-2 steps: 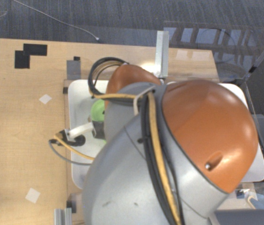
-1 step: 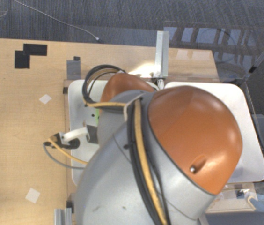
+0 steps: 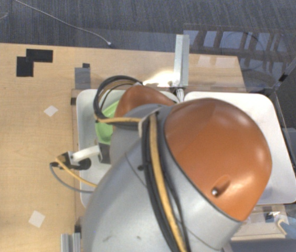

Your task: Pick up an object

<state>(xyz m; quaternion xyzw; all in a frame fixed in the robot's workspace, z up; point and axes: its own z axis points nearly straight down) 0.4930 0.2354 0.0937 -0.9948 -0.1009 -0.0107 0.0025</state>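
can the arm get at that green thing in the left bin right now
Probably yes: the arm hangs right over the left bin, above the green object. Its own bulk hides most of the object, so what lies between them is unclear.

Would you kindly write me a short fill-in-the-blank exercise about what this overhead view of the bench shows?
1. The arm hangs over the left bin, and its big rounded cap is ____ in colour.
2. The object peeking out beside the arm in the left bin is ____.
3. The bench top beneath the two bins is made of light ____.
4. The right bin is ____ in colour.

Missing words: orange; green; wood; white
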